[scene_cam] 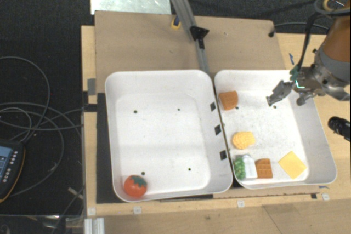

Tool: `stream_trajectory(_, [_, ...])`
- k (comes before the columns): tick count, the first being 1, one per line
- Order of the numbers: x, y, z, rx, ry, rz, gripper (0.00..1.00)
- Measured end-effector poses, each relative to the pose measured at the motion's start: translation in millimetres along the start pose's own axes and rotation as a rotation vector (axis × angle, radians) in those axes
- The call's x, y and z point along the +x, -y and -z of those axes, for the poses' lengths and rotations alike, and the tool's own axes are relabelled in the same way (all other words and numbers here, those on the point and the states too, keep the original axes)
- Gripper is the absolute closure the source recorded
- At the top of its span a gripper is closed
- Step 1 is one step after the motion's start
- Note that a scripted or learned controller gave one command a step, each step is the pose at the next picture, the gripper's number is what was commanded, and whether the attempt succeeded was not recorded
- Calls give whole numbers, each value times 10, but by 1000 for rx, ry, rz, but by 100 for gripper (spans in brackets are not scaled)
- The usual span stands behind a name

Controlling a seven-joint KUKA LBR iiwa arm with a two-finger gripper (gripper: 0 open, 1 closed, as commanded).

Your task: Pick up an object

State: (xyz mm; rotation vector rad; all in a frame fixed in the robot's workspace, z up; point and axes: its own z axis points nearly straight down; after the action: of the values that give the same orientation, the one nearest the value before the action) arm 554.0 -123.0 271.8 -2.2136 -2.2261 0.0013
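Note:
My gripper [289,96] hangs over the upper right part of the right bin [307,118], with its two dark fingers spread apart and nothing between them. Below it in that bin lie an orange-brown block [228,100] near the top left, a yellow corn-like piece [243,140], a green-and-white item [243,166], a brown waffle-like piece [264,168] and a yellow cheese wedge [292,164]. A red tomato [135,186] sits in the near left corner of the left bin [159,90].
A grey pole [181,0] slants down from the top to the divide between the bins. Cables lie on the dark floor at the left, by a handheld pendant [8,164]. Brown board surrounds the bins.

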Motion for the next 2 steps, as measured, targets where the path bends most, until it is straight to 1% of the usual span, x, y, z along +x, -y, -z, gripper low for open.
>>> stream_trajectory(1, [-2, -6, 19, -4, 1, -2, 0])
stream_trajectory(2, [-54, -79, -451, 0, 1, -5, 0])
